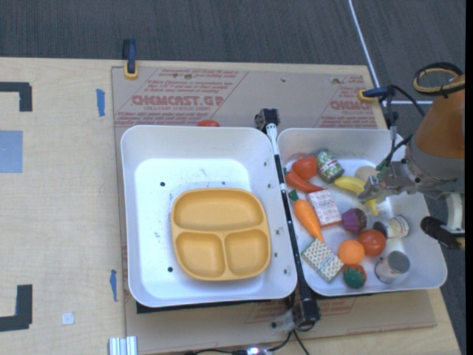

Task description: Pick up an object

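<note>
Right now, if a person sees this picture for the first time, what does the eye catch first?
Probably the yellow tray with three compartments, lying alone in the left bin. Next, the right bin, crowded with small toy foods: a carrot, an orange, a tomato. The arm reaches in from the right, its end effector above the banana.

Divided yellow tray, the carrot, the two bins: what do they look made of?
Tray: likely moulded plastic, matte mustard-yellow, rounded compartments, soft sheen.
Carrot: probably toy plastic, uniformly orange and smooth.
Left bin and right bin: look like thin white plastic, rounded corners; the left floor has dark specks.
</note>
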Robot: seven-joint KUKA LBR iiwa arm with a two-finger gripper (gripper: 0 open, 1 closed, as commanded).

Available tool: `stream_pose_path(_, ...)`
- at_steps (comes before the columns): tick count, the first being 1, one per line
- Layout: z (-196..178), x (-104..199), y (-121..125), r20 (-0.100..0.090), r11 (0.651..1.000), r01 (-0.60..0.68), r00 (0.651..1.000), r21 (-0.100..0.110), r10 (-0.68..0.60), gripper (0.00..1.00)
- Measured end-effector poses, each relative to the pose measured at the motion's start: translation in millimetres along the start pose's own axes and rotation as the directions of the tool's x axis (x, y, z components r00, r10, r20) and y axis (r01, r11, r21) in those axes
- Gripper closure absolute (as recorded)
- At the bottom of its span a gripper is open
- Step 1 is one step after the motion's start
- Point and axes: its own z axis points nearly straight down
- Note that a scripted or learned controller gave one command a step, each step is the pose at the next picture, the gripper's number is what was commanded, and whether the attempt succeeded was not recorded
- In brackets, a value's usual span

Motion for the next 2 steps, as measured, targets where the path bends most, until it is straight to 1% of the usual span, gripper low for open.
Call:
stream_pose_path(1, -79.6, 41.0, -37.9, -0.002, 1.0, 0.001, 1.0, 0.001, -0.001, 1.0)
stream_pose_path(2, -93.3, 120.8, -53.6, -0.004, 1.0, 0.002, 1.0, 0.005, -0.002, 1.0)
